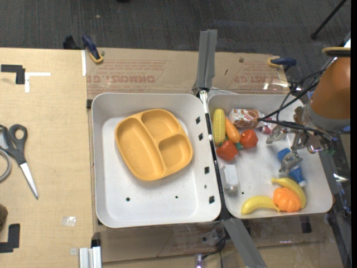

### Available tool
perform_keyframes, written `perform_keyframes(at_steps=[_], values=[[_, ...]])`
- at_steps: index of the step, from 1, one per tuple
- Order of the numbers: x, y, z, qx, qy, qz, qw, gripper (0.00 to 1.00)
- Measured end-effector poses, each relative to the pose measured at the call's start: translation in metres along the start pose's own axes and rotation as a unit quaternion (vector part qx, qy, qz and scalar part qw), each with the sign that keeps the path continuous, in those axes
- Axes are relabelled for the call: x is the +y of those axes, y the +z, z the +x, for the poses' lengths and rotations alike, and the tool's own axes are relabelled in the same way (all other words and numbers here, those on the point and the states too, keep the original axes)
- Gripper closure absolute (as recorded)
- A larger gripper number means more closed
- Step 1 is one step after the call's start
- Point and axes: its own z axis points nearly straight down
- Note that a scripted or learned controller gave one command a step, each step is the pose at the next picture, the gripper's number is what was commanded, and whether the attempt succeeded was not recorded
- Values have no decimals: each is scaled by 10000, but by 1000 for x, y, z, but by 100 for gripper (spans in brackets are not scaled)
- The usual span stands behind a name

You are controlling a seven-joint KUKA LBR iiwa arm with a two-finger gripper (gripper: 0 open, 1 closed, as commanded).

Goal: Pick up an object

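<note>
My gripper hangs over the right side of the right bin, its two metal fingers apart, open. A small blue object lies in the gap below them, with more blue just beyond; nothing is gripped. Toy food lies around the bin: a corn cob, a carrot, a red tomato, a red pepper, a printed packet, a pale bottle, a yellow banana, and an orange fruit under a second banana.
The left bin holds a yellow divided plate. A grey divider bar stands behind the bins. Scissors lie on the wooden bench at far left. Cables run from the arm's orange band across the right bin's back corner.
</note>
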Motion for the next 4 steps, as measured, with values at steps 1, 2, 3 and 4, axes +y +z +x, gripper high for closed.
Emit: perform_keyframes(at_steps=[1, 2, 3, 4], values=[[-6, 0, 39, 8, 310, -7, 9995, 0], [-1, 0, 77, 10, 237, -4, 9997, 0], [4, -4, 88, -93, 27, 23, 10000, 0], [29, -3, 86, -57, -528, 20, 9986, 0]])
